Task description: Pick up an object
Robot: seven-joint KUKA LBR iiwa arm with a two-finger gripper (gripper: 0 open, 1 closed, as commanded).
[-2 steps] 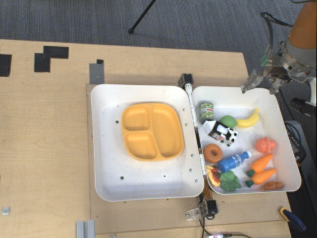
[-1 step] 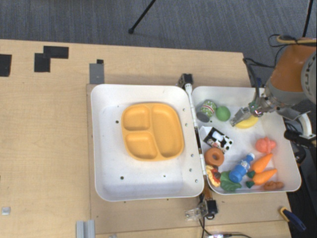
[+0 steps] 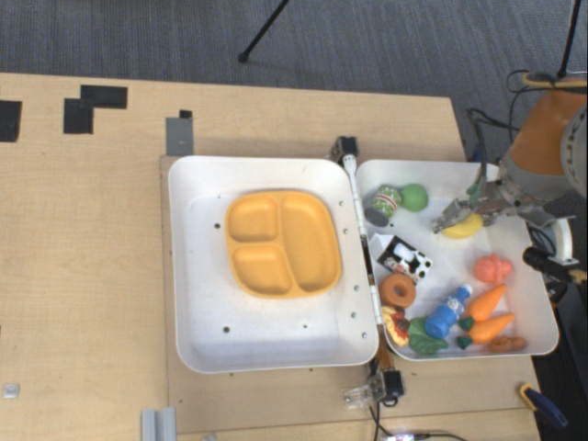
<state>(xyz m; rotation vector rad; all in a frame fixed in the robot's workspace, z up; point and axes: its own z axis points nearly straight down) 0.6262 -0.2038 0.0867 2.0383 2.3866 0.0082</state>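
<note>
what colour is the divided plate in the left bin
Yellow-orange, seen in the camera view: the divided plate lies in the left bin.

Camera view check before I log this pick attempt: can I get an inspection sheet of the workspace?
Surface: wooden bench bearing two white bins.
Job's things: right bin holds a yellow banana, green ball, donut, blue bottle, carrots.
Clutter: orange divided plate in left bin.
Grippers: gripper low over the banana; grasp not clear.
Cables: black cable by the arm.
Surroundings: grey carpet.
</note>
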